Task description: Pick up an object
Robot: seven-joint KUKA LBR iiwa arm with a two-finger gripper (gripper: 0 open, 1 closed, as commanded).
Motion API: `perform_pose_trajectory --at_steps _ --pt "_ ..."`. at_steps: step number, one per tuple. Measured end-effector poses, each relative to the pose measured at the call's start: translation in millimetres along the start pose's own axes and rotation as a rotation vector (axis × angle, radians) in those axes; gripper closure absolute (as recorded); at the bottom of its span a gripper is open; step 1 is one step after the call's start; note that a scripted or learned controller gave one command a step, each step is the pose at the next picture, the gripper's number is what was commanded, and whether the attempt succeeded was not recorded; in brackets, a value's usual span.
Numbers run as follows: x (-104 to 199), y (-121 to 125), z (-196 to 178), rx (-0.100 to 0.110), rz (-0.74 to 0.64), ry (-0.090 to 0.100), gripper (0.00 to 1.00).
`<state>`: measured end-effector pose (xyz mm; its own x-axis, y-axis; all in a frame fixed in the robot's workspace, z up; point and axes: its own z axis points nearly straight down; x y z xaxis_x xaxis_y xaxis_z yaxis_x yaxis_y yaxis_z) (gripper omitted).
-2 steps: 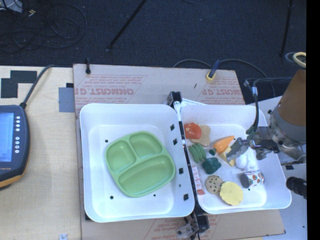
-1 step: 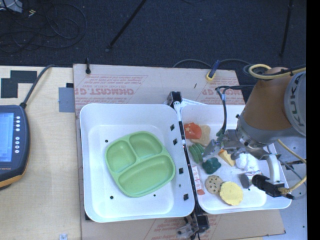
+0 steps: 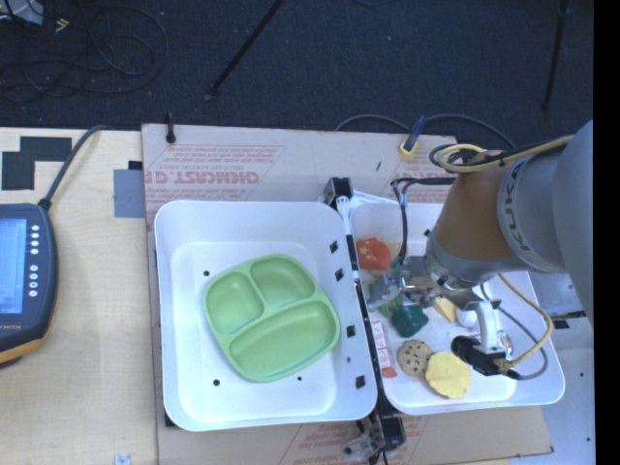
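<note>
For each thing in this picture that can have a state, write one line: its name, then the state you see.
green divided plate: lying flat in the left bin, right way up, nothing in its compartments.
gripper: low in the right bin, above the dark green object.
orange object: lying loose.
cookie: lying flat.
yellow object: lying loose.
</note>
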<state>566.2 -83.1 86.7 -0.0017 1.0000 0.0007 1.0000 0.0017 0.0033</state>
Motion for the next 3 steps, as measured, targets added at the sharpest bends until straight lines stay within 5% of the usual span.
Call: perform_pose_trajectory --at_steps 2,3 --pt "-16 -35 -2 0.005 0.002 0.001 0.00" --pt "-50 58 -1 -0.002 -0.003 -0.003 0.00"
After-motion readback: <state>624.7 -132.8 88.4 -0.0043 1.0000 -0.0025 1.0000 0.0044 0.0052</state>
